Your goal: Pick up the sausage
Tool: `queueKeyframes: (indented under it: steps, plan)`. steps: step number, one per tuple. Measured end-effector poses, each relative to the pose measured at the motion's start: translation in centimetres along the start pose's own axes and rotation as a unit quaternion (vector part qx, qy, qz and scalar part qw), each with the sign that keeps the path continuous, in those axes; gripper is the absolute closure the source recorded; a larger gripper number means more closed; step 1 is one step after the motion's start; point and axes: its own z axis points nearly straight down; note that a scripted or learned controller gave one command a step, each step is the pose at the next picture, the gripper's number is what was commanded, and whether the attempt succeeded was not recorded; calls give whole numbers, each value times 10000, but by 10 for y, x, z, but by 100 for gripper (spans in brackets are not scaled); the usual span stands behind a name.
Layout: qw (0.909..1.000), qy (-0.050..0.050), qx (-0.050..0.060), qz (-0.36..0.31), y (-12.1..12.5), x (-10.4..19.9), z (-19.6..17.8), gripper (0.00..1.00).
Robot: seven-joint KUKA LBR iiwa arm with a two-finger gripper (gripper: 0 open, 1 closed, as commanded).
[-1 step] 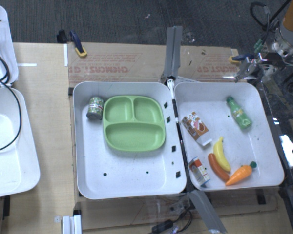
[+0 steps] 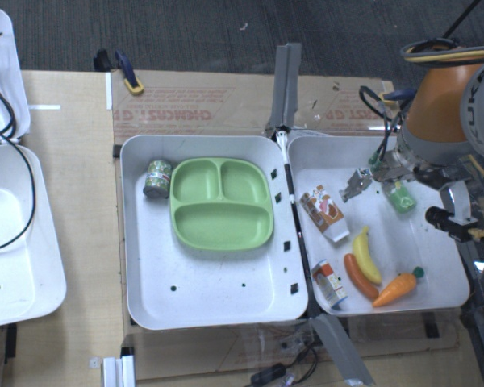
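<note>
sausage [image 2: 360, 276] partly under banana [image 2: 367, 255], gripper [image 2: 356, 185] small — fingers' state unclear

A robotics lab: a grey and orange arm [image 2: 440, 103] reaches in at three o'clock over two shallow white bins [image 2: 137, 240] on a plywood counter [image 2: 73, 111], loose black cables [image 2: 8, 119] at nine o'clock, dark carpet [image 2: 185, 14] at twelve.

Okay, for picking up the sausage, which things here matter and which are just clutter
Part of the job:
sausage, in the right bin, lying between the banana and a small carton
gripper, over the right bin

Just lying about:
banana
carrot
snack box
small carton
green bottle
green divided plate and can, in the left bin
</note>
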Motion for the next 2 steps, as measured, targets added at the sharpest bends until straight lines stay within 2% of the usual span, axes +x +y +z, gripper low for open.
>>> queueKeyframes:
  steps: [1,2]
  plan:
    - [10000,-1,-2,-50,-46,15,-8,0]
    - [9981,8,5,-615,-125,23,44,0]
